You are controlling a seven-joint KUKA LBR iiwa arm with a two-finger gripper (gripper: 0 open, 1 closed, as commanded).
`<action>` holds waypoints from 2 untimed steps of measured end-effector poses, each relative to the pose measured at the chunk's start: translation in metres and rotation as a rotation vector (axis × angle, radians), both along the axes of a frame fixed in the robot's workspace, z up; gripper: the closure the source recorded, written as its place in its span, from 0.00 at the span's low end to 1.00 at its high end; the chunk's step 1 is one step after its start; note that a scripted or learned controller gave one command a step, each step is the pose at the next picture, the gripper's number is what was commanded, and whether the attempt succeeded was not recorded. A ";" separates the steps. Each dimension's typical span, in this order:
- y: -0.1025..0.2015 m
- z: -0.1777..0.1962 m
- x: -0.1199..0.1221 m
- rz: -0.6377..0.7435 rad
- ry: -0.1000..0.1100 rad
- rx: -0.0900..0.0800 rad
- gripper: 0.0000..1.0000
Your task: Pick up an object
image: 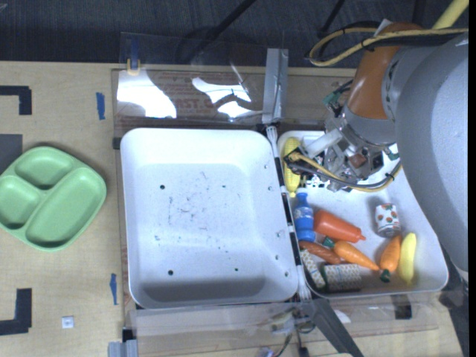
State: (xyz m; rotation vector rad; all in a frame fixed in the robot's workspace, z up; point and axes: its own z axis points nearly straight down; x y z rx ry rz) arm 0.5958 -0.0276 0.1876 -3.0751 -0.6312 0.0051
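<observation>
Camera view from above has the grey arm (439, 125) coming in from the right, its orange band (375, 76) bent down over the far end of the right bin (428, 270). The gripper (327, 171) hangs low at that bin's far left corner, next to a yellow object (291, 162) against the wall; cables clutter the wrist, so whether it is spread wide, narrow or holding anything cannot be told. Nearer the camera in the same bin lie a blue bottle (303, 220), a large orange carrot (338, 226), a slimmer carrot (357, 256), a small spotted cup (387, 218), a banana (407, 257) and a mesh-covered roll (341, 275). Beside it sits the left bin (204, 143). A green divided tray (48, 197) rests on the bench (59, 95), well apart to the left
</observation>
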 end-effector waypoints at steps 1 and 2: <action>-0.002 -0.003 0.058 -0.194 -0.004 -0.001 1.00; -0.002 0.007 0.059 -0.196 -0.005 0.001 1.00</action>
